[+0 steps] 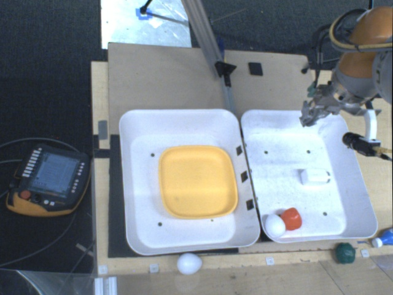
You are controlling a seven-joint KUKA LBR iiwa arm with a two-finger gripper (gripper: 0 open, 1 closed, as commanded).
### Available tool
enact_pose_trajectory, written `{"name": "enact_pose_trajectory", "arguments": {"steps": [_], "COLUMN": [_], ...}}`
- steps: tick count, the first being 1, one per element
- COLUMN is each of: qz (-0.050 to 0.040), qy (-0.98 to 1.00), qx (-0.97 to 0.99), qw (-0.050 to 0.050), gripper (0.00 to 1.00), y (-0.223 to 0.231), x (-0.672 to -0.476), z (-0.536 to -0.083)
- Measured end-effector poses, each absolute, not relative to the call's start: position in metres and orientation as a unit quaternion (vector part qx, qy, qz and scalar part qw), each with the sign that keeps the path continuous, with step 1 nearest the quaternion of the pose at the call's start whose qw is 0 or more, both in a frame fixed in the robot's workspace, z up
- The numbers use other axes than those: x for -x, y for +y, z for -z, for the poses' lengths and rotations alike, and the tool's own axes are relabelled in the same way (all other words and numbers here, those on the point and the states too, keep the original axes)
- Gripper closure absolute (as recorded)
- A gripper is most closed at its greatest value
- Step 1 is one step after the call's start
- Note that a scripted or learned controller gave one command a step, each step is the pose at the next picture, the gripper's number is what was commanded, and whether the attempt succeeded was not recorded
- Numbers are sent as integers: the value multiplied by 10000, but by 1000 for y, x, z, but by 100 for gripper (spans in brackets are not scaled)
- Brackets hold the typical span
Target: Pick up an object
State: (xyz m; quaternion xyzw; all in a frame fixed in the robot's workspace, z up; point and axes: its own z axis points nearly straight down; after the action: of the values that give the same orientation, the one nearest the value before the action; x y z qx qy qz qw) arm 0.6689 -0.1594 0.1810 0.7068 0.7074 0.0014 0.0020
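Two white bins sit side by side on the bench. The left bin (pixel 138 165) carries a square yellow plate (pixel 198 181) lying flat near its middle. The right bin (pixel 350 183) holds three small things: a white block (pixel 314 176) out on the open floor toward the middle, and, down in the near left corner, an orange piece (pixel 291 219) touching a white ball (pixel 274 225) just beside it.

From where I stand the arm comes in from the right, its orange band (pixel 370 28) high above the wrist. The gripper (pixel 311 116) hangs over the far edge of the right bin, well apart from all three things there. I cannot tell whether its fingers are spread or closed; they are dark and bunched together from this angle, and nothing shows between them.

Off the bins, a white egg shape (pixel 189 263) lies on the bench in front of the left bin, and a dark green ball (pixel 344 253) rests near the front right corner. A teach pendant (pixel 48 179) lies on the dark floor to the left
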Motion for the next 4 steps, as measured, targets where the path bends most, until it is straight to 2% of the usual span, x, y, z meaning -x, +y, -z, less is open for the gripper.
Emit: {"name": "enact_pose_trajectory", "arguments": {"steps": [1,4], "qz": [-13,-11], "qy": [7075,7089], "qx": [-7067,-7053], "qw": [19,0], "gripper": [100,100], "y": [-160,-16], "x": [-670,-614], "z": [-222,-241]}}
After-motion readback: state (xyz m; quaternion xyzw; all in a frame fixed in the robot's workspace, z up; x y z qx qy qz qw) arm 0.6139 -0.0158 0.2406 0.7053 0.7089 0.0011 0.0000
